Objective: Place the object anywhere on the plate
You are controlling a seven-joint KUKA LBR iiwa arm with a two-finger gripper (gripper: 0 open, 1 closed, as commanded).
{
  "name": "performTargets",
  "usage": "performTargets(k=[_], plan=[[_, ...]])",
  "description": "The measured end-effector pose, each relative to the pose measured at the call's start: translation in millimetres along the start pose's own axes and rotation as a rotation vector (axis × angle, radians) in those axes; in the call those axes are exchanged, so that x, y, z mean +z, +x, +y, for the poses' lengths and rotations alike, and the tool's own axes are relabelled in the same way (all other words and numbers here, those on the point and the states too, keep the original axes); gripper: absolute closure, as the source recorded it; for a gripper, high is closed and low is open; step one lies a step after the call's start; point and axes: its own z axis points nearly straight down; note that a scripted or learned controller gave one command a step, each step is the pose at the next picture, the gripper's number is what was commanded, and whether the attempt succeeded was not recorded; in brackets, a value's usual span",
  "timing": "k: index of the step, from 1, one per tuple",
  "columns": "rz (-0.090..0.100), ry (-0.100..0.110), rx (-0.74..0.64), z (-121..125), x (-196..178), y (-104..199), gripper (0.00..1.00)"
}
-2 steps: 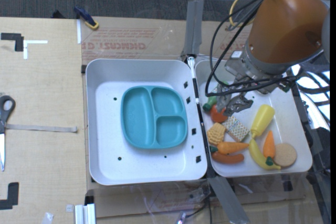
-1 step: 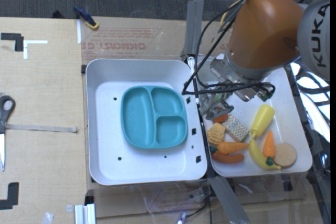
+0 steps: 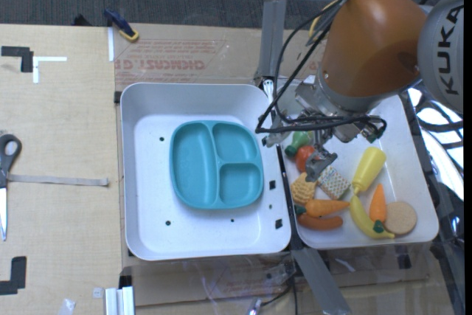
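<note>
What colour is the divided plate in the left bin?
Teal blue; the plate shows clearly in the camera view.

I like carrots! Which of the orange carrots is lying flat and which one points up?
The carrot beside the waffle piece lies flat across the right bin. The other carrot, between banana and cookie, points up.

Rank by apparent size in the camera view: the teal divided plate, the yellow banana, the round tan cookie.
1. Teal divided plastic plate, by far the largest.
2. Yellow toy banana, long and thin.
3. Round tan cookie, smallest, though close to the banana in area.
</note>
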Motion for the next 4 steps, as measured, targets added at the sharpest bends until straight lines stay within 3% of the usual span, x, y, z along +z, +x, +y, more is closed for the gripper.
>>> performTargets(k=[1,2,3,4], plan=[[-0.005,0.002,0.0,0,-10,-2,1.0],[-0.005,0.002,0.0,-1,-10,-2,0.0],[-0.009,0.003,0.0,-1,-19,-4,1.0],[-0.003,0.001,0.18,66,-53,-28,1.0]])
